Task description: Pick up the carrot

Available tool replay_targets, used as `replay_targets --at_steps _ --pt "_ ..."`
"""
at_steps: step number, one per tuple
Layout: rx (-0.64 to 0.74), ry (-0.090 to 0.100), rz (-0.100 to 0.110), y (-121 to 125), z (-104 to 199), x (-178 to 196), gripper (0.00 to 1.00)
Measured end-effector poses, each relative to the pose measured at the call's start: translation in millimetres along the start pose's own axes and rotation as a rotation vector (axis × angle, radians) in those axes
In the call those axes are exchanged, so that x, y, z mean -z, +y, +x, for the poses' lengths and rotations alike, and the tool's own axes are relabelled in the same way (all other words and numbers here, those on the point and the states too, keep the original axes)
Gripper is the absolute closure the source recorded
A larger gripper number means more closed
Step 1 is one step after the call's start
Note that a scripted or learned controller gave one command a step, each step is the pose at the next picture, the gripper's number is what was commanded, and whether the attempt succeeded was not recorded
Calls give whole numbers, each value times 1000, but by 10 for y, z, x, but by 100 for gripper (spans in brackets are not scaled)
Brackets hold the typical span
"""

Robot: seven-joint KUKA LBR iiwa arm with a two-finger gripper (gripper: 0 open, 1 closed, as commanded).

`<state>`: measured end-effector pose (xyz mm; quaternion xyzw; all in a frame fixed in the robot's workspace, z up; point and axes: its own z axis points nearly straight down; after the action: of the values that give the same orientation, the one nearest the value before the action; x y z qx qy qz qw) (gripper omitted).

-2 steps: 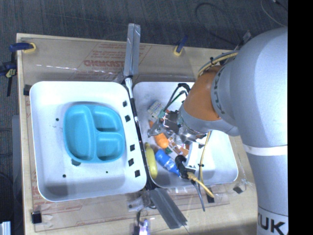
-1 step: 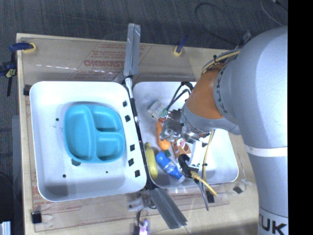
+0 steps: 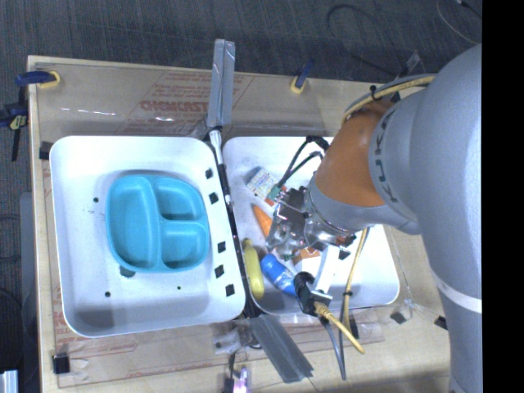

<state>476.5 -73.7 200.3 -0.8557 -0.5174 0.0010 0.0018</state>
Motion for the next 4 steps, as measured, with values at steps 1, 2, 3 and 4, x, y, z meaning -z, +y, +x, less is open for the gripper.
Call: replay_targets --at_steps 1,2,3,4 --pt "91 -1 -1 259 111 -96 100" --pt "91 -1 -1 259 110 -97 0" --pt "107 -2 1 -54 110 -74 0" --pt "99 14 -22 662 187 -738 0"
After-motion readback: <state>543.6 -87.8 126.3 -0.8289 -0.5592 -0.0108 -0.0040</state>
